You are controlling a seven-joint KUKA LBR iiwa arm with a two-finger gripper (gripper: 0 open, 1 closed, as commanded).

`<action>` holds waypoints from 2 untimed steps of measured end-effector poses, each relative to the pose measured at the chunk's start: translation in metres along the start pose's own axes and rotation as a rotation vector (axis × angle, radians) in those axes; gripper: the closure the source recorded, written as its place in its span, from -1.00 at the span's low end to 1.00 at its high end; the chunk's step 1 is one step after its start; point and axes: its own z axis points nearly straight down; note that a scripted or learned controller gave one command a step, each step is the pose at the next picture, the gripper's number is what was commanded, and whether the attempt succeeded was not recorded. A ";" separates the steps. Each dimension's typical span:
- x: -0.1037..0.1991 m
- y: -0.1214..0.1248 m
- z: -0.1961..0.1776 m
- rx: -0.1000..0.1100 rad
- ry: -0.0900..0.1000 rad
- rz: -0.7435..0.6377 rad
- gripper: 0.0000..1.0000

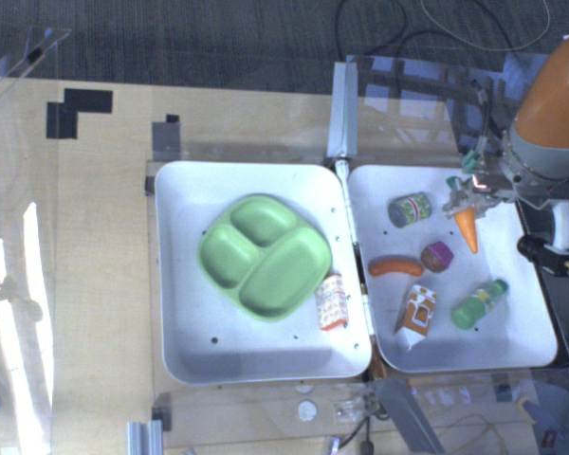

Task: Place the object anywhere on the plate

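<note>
- Desk (85, 254) of pale wood carries two shallow white bins side by side, the left bin (185, 349) and the right bin (531, 349), their inner walls touching
- Nearest in the left bin, a small red-and-white packet (333, 302) lies just beside the lower right edge of the green plate (264, 255)
- That plate, with three compartments, sits tilted in the middle of the left bin, nothing resting on it
- Nearest in the right bin, a brown-and-white carton (416, 313) lies toward the front, and a green bottle (479, 304) lies to its right, well apart from it
- Behind these, a sausage (395, 266) lies across the bin, with a purple round object (437, 255) just beside its right end
- Farther back, a carrot (468, 229) lies with its tip toward the front, its broad top end under the fingers (467, 197)
- A green can (411, 209) lies on its side to the left of the carrot, apart from it
- Farthest, the arm (550, 131), grey with an orange band, reaches in over the far right corner; whether the fingers are apart or closed on the carrot cannot be told
</note>
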 end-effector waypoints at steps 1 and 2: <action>0.070 0.025 0.003 0.000 0.000 -0.121 1.00; 0.154 0.065 0.019 0.000 0.001 0.009 1.00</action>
